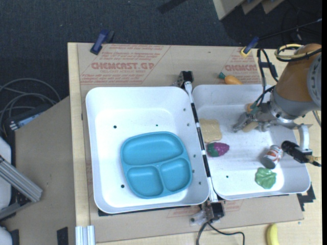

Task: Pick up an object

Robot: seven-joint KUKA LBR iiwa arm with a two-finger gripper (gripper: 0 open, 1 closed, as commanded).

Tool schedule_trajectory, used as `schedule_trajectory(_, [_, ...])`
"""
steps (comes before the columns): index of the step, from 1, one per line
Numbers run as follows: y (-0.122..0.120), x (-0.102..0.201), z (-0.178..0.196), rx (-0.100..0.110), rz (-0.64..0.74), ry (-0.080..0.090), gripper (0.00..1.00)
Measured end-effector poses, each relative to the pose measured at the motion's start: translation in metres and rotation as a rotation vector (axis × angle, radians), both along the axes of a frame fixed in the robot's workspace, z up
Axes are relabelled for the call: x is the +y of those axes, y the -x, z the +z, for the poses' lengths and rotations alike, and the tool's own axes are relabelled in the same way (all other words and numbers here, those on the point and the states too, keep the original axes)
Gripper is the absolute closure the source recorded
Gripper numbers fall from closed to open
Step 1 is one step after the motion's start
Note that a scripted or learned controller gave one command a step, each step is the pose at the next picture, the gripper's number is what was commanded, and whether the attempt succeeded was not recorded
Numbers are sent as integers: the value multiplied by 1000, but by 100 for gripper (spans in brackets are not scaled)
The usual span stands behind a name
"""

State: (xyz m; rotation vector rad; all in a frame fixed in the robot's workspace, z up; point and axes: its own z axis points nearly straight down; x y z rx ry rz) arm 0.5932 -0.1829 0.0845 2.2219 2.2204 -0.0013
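Two white bins (102,137) (301,180); one blue divided tray (156,163); one tan sponge (210,129); one purple-green toy (218,148); one can (272,155); one green toy (265,177).

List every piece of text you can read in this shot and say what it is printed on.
"CHEMCAST GP": large red print on the brown board behind the left bin, partly blurred.
The same red print repeats behind the right bin, cut off and not fully legible.
Smaller red lines around both: too blurred to read.
Small can in the right bin: label too small to read.
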Motion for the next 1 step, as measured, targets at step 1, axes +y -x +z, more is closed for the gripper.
schedule_trajectory(1, [-45,30,0,-1,1,-1,0])
